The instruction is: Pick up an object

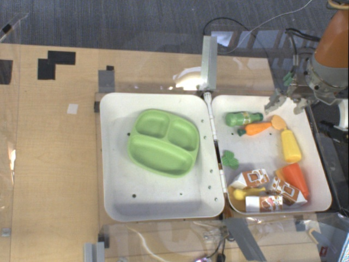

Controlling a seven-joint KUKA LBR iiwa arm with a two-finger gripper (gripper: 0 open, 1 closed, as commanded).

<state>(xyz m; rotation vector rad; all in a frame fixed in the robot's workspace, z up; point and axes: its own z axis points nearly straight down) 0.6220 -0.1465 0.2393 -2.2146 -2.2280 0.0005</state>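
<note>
You have two white bins: the left bin (114,201) holds one green divided plate (163,142). The right bin (322,190) holds one green bottle (243,118) lying left-right, one carrot (258,127) beside it, one yellow bottle (290,146) lying near-far, and cartons (266,189), partly overlapping. The gripper (286,101) hovers over the far rim, fingers spread, pinching nothing.

My view is evenly and brightly lit from above, with a white glare patch (188,81) on the counter (49,162) just behind the left bin (112,201). Soft shadows pool inside that bin's near wall. The picture is slightly soft, and small details look grainy.
</note>
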